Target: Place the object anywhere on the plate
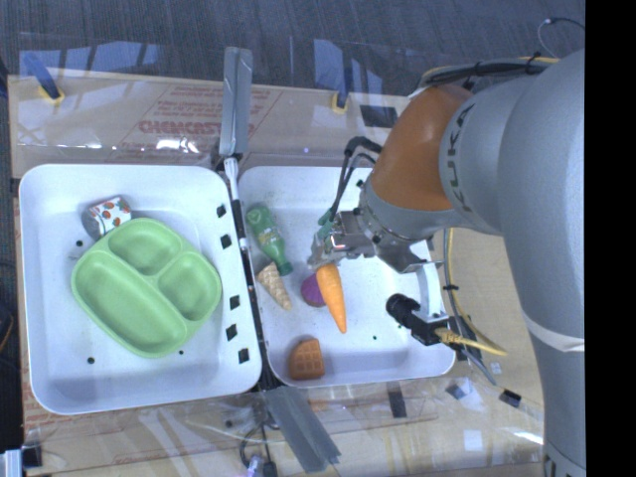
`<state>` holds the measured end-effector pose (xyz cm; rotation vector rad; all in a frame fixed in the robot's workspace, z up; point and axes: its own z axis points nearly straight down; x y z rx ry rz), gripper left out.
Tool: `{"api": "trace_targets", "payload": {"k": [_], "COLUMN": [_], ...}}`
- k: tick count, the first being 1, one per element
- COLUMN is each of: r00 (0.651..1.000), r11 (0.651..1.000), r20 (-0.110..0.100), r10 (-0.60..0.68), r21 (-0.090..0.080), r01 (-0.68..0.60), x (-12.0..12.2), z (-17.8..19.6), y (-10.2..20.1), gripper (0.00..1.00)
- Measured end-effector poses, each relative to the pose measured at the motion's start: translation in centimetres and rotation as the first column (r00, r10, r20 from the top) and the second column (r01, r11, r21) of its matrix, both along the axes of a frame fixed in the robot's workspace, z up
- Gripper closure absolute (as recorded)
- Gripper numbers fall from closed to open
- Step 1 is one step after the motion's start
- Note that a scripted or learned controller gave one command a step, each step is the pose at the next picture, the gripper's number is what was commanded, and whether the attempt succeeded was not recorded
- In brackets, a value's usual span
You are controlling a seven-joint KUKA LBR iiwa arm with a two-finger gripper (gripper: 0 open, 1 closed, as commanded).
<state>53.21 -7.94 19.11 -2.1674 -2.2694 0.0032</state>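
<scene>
A green three-compartment plate (146, 284) lies in the left bin (50, 366). In the right bin (397, 361), an orange carrot (333, 296) lies slanted, its upper end right under my gripper (333, 243). A purple piece (312, 290) touches the carrot's left side. The gripper hangs low over the middle of the right bin, and the grey arm with its orange band (417, 162) hides the bin's back right part.
A green bottle (267, 235) and a cream cone (275, 285) lie left of the carrot, near the divider between the bins. A brown waffle-like piece (306, 359) sits at the right bin's front edge. A small printed can (105, 214) lies behind the plate.
</scene>
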Motion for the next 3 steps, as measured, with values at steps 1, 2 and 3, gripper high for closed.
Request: {"api": "trace_targets", "payload": {"k": [1,2,3], "r00": [1.0,1.0,1.0], "r11": [1.0,1.0,1.0], "r20": [0.002,0.0,0.0], "r10": [-0.027,0.025,0.025], "r21": [-0.001,-0.001,-0.001], "r01": [0.027,-0.025,-0.025], "x": [-1.2,3.1,3.1], "z": [2.7,1.7,1.7], "y": [7.4,14.3,14.2], "gripper": [1.0,1.0,0.0]}}
